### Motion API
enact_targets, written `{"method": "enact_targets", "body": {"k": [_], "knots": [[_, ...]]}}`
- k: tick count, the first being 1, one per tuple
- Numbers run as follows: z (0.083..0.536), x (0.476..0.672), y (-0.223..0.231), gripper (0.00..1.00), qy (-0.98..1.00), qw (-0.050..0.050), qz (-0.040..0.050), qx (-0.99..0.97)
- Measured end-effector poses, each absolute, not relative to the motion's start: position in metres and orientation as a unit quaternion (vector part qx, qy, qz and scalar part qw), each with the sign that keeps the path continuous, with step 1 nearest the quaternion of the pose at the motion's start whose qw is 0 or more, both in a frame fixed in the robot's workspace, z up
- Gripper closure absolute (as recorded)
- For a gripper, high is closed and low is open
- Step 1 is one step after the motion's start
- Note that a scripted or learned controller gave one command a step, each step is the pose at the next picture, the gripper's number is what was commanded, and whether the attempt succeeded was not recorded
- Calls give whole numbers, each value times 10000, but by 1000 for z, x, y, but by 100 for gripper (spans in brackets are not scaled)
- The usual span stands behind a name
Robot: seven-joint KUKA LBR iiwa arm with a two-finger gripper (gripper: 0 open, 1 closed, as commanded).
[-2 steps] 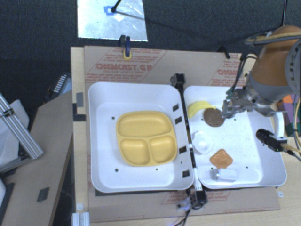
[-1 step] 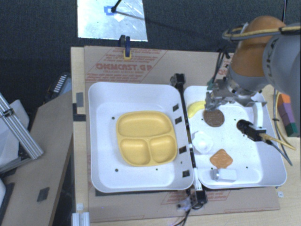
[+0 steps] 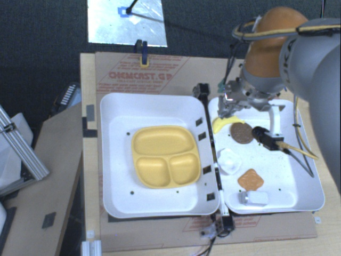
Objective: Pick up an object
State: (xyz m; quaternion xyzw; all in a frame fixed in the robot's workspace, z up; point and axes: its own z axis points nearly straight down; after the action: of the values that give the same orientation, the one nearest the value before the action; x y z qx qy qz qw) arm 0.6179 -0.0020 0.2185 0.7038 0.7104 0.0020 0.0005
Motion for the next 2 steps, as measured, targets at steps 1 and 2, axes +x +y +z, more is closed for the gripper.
{"method": "enact_targets", "body": {"k": [1, 2], "knots": [[232, 637, 47, 100, 7103, 10, 23, 7039], [218, 654, 94, 100, 7103, 2, 15, 7039]]}}
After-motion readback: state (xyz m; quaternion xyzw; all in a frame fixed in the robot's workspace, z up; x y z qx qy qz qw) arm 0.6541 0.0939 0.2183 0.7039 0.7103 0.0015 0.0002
